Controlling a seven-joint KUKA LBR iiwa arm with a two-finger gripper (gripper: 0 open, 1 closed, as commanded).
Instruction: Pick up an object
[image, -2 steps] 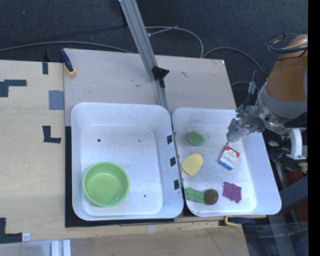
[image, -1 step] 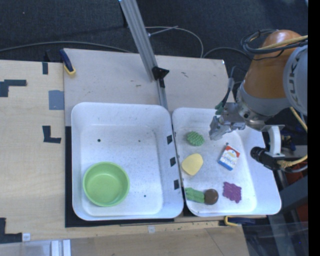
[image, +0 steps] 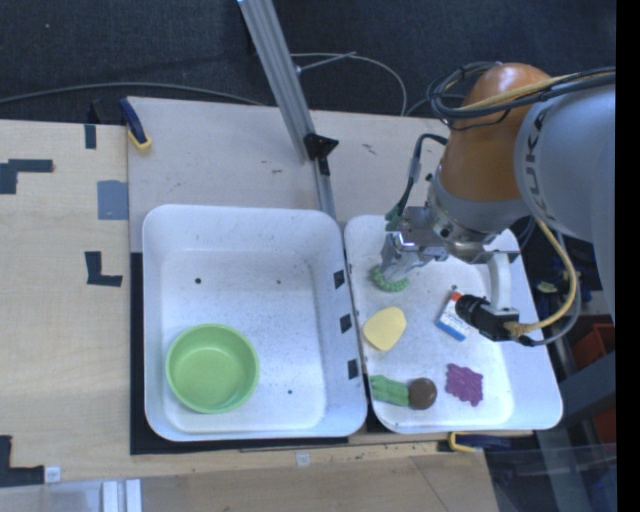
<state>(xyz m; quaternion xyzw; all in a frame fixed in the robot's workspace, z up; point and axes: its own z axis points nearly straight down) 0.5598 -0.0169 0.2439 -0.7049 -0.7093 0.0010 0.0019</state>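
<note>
I have the end effector lowered onto a small green object at the right bin's far-left corner; whether it is gripped I cannot tell. This looks like the grasp step. Next: confirm closure, then lift straight up, clear of the yellow piece.

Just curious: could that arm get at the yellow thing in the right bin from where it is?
Probably yes. The yellow thing lies open, nothing over it, just below the gripper.
</note>
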